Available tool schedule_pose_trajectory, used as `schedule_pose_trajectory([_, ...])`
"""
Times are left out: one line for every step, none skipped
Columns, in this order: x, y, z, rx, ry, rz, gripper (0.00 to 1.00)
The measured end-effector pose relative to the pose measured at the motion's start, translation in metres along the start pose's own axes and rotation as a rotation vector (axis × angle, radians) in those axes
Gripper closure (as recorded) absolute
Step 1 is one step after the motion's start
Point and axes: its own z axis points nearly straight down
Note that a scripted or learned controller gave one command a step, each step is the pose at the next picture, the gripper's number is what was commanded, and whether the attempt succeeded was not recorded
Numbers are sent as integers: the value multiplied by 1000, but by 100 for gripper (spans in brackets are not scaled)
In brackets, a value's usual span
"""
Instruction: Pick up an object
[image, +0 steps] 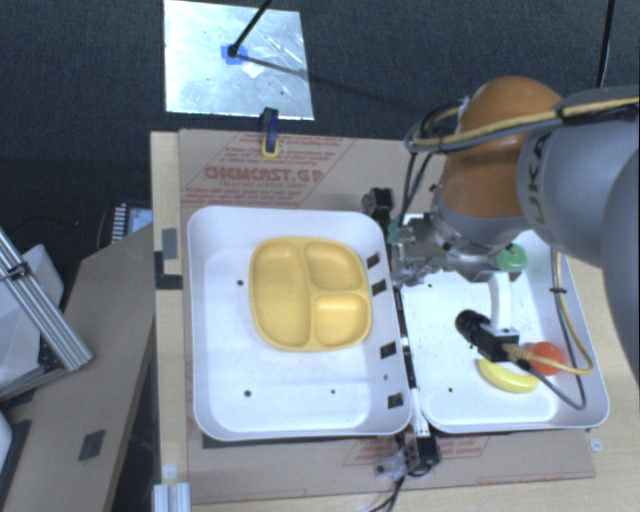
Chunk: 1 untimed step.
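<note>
**Banana and ball in right bin; gripper off to that bin's left edge**

Banana lies flat on the floor of the right bin, in the near right part as the camera sees it. An orange ball sits just beside it, on the side toward the bin's right wall. Neither is under the gripper.

The gripper sits low over the far left edge of the right bin, next to the divide between the two bins and well apart from the banana and ball. Its state: cannot tell, since the wrist covers it from above. Nothing can be seen held.

The arm comes in from the right, and its orange band sits high over the back of the right bin.

A small green thing peeks out from under the wrist at the far side of the right bin; it may be a loose item, but too little shows to say.

The left bin holds a yellow plate (three compartments, lying flat and face up), about mid-floor and clear of the walls.

Both bins rest on a cardboard sheet.
</note>
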Motion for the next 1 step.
schedule_pose_trajectory([57, 23, 4, -3, 0, 0, 100])
